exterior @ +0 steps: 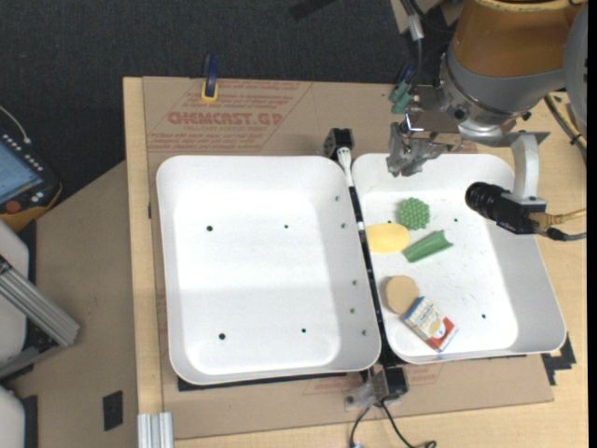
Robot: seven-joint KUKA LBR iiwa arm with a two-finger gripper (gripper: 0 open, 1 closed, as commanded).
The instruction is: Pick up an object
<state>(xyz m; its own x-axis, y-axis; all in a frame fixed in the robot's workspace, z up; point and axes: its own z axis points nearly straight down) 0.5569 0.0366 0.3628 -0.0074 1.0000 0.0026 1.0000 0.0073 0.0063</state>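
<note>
Camera view, from above at a slant.

Worktop (242, 110): brown board with red lettering, bearing two shallow white bins side by side.

Left bin (177, 250): white floor marked with small dark dots.

Right bin (522, 297): five items grouped in its left half.
- Green bumpy ball (413, 213), toward the far side.
- Yellow rounded piece (386, 238), just beside the dividing rims.
- Green elongated block (427, 245), lying at a slant, just right of the yellow piece.
- Tan round piece (401, 293), nearer the front.
- Small printed packet (430, 323), white with red and blue, touching the tan piece.

Arm: grey with orange band, entering from the right.

Tool (409, 161): poised over the far left corner of the right bin, apart from every item, nothing visible between its fingers; whether released or clenched cannot be told.
</note>
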